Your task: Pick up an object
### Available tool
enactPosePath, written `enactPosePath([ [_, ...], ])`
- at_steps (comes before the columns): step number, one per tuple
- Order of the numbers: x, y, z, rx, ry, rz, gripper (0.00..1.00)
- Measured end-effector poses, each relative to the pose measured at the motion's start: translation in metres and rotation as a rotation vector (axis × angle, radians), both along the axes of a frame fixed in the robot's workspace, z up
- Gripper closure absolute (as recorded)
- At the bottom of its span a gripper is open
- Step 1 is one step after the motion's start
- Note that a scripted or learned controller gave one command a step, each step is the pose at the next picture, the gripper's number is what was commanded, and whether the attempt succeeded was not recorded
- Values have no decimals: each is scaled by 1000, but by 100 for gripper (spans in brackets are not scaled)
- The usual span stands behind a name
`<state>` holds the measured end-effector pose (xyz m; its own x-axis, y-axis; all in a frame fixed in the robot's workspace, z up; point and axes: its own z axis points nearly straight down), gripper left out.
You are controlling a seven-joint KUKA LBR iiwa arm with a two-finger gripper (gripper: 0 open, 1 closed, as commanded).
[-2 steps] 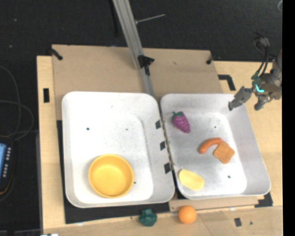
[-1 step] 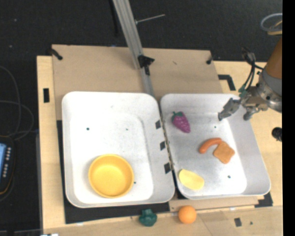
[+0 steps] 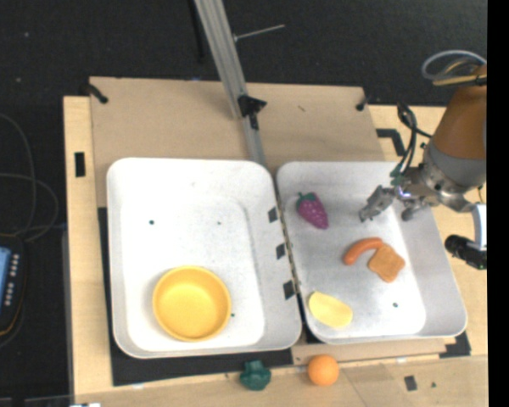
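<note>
While partly cropped, arm overhangs right bin.

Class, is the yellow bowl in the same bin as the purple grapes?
No, the yellow bowl sits in the left bin; the purple grapes lie in the right bin.

Two white bins with tiny dark specks. Yellow bowl in the left bin, lower part. Purple grapes with a green top in the right bin. Orange sausage beside a brown-orange square piece. Pale yellow slice near the bottom of the right bin. Orange ball and dark green toy at the bottom edge. Tan bench, black floor. Grey arm with an orange band at the right.
</note>
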<state>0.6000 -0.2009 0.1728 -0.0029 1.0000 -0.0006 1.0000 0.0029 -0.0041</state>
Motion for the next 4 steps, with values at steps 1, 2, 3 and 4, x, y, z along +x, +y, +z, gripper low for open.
enactPosePath([
  [1, 1, -4, -43, -1, -2, -3, 0],
  [2, 3, -5, -28, -2, -8, -4, 100],
  [3, 2, -13, 34, -3, -12, -5, 100],
  [4, 3, -15, 74, -2, -10, -1, 100],
])
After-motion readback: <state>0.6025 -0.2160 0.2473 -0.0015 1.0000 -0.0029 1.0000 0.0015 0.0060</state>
